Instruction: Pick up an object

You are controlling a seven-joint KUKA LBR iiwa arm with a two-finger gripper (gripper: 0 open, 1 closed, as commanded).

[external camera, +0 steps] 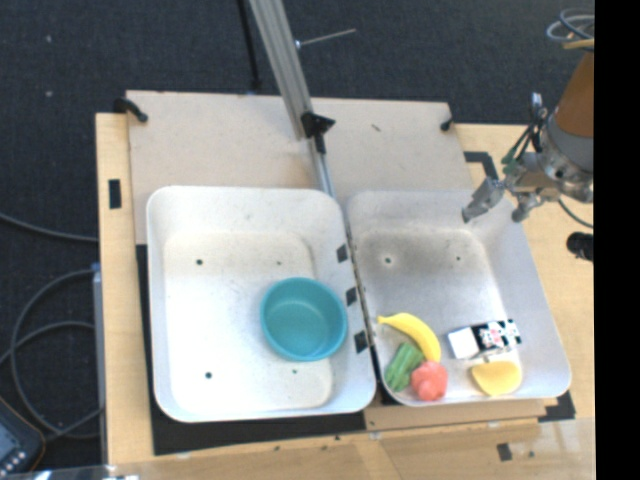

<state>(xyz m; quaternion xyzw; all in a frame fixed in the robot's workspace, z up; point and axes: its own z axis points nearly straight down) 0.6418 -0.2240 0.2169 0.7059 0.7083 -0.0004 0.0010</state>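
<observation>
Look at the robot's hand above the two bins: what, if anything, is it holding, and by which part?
Nothing. The hand hangs open over the right bin's far right corner, with nothing between its fingers. The banana and the other items lie at the bin's near end.

We see the arm (572, 118) cut off at the right edge, behind the fingers (483, 200). Far below the fingers, the small black-and-white object (484, 339) is too small to identify.
</observation>
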